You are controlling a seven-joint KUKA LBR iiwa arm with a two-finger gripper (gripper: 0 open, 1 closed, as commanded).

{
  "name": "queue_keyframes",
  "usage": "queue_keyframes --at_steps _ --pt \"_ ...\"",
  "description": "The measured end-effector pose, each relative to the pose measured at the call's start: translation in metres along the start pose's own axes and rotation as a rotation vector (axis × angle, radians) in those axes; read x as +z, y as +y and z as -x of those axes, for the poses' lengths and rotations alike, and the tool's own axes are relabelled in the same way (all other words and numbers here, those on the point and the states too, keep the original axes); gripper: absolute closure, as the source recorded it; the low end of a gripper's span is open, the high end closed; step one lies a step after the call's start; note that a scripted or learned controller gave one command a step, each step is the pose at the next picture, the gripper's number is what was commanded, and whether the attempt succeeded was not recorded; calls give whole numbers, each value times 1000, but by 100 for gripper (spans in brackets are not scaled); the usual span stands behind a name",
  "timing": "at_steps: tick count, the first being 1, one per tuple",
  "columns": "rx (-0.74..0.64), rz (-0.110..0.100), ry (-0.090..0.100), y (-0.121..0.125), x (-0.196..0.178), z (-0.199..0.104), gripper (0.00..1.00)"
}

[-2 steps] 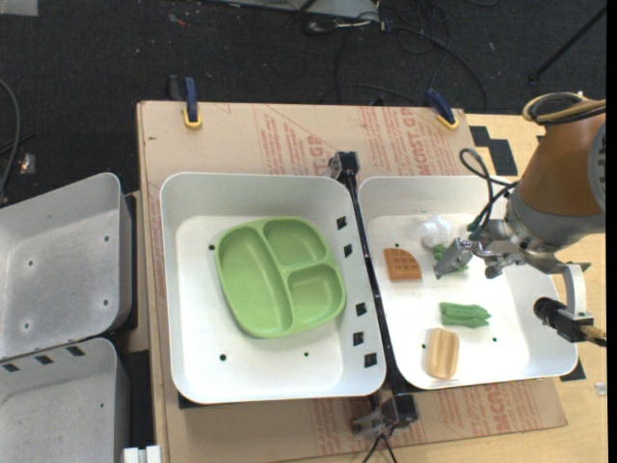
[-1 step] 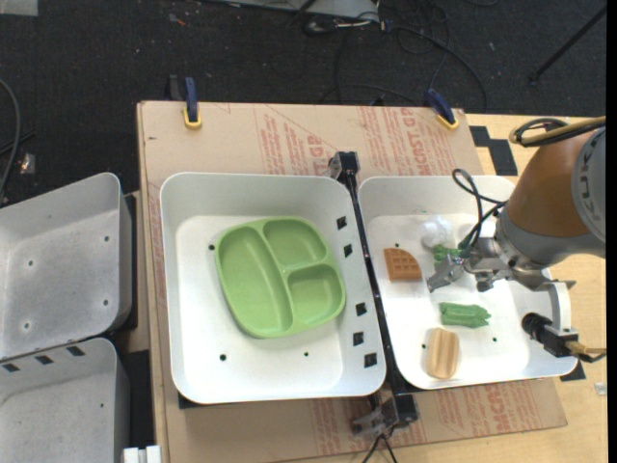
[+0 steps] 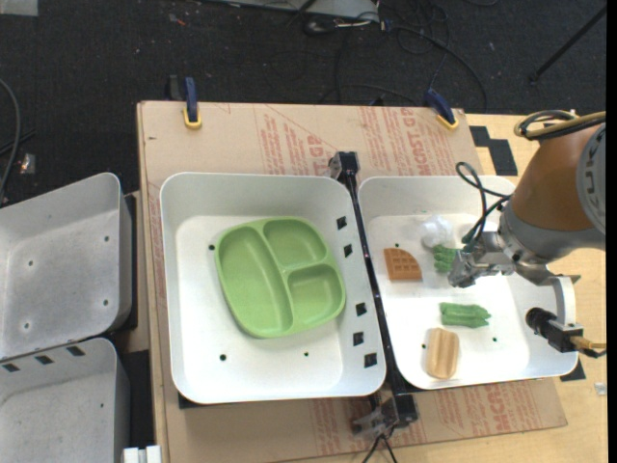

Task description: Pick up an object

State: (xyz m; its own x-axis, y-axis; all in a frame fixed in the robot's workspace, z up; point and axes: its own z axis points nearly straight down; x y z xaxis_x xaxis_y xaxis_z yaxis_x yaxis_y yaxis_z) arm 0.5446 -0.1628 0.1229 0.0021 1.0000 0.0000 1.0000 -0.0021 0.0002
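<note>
I am looking down on the bench (image 3: 289, 128), which is carrying two shallow white bins side by side. The left bin (image 3: 183, 287) is holding a green divided plate (image 3: 280, 276), lying flat near its middle with three compartments facing up. The right bin (image 3: 511, 355) is holding the small things. The arm (image 3: 564, 186) is reaching in over the right bin's right edge, its orange band sitting above the grey wrist. The gripper (image 3: 463, 268) is hanging low over the middle of the right bin, just beside a green object (image 3: 444, 258) and possibly touching it; I cannot tell whether the claw is spread or pressed together, because the wrist is covering it. A tan bread-like piece (image 3: 442, 352) is lying near the bin's front edge. A brown waffle-like square (image 3: 402, 265) is resting toward the bin's left wall. A second green piece (image 3: 465, 314) is lying between the gripper and the tan piece. A pale whitish object (image 3: 435, 230) is sitting toward the back, just beyond the first green object.
</note>
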Motion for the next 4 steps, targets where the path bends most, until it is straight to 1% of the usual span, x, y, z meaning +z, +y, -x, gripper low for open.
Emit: queue_keyframes --at_steps 1,2,3,4 --pt "0 4 -2 0 -48 10 100" --pt "-4 4 -2 3 -91 8 100" --pt "-6 6 -2 7 -144 -2 100" --pt "-8 0 0 12 -132 -52 100"
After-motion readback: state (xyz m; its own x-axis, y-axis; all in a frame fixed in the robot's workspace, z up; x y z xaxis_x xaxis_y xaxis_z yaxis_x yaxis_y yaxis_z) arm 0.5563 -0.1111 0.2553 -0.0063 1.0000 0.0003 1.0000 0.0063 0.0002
